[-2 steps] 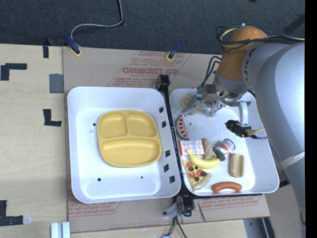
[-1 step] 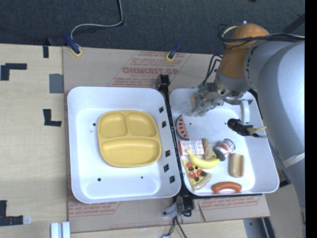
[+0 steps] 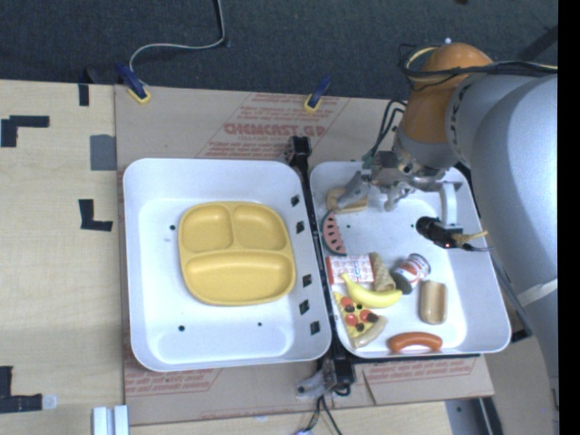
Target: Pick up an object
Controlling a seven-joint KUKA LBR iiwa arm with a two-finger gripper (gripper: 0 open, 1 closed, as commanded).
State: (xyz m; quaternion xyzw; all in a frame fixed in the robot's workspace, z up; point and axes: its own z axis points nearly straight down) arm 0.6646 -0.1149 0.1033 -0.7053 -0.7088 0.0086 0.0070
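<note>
1. The jaws hang low over the far part of the right bin (image 3: pixel 494 320), under the arm's wrist (image 3: pixel 426 143). If they are wide or narrow I cannot tell, because the metal parts there blend together.
2. The yellow plate (image 3: pixel 237 252) lies alone in the left bin (image 3: pixel 149 270). It looks stiff and smooth, and too broad for a grip except at its rim.
3. The small toy foods lie in the near half of the right bin. I judge all of them light, hard plastic and a bit slippery.
4. The banana (image 3: pixel 370 293) is best taken across its middle, but it touches the red-white packet (image 3: pixel 351 267).
5. The bun (image 3: pixel 433 302) and the sausage (image 3: pixel 414 342) lie apart from the others, so they are easier to grip across their short side.
6. A tan piece (image 3: pixel 349 199) just beside the jaws is partly covered, and I cannot say what it is.
</note>
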